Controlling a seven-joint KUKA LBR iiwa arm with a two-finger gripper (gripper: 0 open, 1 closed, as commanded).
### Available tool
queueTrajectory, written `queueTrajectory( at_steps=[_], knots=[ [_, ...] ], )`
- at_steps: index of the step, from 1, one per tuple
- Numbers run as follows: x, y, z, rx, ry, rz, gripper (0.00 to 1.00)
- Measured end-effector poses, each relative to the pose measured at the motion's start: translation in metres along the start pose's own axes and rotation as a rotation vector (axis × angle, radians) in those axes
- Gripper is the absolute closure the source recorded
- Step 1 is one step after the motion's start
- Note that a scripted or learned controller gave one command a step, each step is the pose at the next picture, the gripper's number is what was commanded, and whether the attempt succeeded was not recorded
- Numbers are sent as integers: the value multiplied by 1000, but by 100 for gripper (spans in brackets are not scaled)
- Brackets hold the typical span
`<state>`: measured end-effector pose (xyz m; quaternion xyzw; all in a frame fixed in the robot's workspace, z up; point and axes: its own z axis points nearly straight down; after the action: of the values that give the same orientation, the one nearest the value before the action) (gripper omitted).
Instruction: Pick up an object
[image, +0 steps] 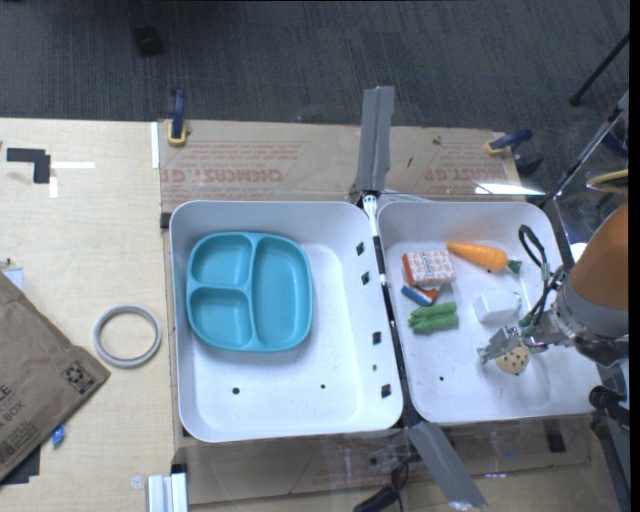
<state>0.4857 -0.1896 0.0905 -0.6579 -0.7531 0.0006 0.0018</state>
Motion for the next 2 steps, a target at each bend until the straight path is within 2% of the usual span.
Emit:
queueTrajectory(
  at_steps=[1, 2],
  knots=[
    [-1, 1, -10, -3, -2, 2, 100],
    [-1, 1, -10, -3, -2, 2, 0]
  ],
)
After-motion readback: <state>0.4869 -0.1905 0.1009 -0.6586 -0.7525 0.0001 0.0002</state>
